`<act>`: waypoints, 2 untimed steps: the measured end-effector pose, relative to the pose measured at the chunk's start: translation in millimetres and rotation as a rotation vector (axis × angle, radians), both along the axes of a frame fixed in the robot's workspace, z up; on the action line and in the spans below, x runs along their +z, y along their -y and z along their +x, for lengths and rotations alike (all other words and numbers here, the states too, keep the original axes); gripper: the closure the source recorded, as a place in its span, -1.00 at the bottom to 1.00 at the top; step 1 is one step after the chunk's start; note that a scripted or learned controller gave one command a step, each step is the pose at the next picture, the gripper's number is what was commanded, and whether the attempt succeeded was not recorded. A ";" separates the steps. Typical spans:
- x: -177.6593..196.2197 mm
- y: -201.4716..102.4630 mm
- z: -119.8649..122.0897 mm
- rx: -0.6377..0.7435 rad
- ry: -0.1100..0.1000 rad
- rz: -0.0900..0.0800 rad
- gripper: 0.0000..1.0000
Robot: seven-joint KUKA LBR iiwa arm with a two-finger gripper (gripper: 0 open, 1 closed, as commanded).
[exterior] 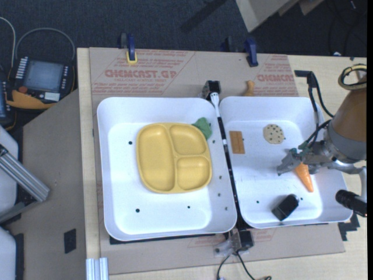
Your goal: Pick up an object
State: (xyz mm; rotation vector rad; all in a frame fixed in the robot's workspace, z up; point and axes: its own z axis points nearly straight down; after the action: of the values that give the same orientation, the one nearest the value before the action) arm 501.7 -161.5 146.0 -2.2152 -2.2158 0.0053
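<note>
In the right bin (256,209) lie an orange carrot (305,178), a round speckled cookie (273,134), a small brown block (236,142) and a black object (286,206). My gripper (298,161) reaches in from the right and hangs low over the carrot's upper end, touching or nearly touching it. The grey gripper body hides the carrot's top. The cookie is up and to the left of the gripper, and the black object lies below it near the bin's front wall.
The left bin (116,203) holds a yellow divided plate (173,157) with a small green thing (203,126) at its far right corner. A black ridge (224,156) separates the bins. Cables (315,107) hang by the arm at the right.
</note>
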 end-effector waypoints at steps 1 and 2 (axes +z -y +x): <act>-62.9 2.4 -0.4 -0.002 0.002 -0.001 -1.00; -49.3 3.0 1.4 -0.002 0.009 -0.004 1.00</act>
State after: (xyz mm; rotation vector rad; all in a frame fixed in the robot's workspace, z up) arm 503.1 -164.6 96.7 -2.2238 -2.2209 -0.0001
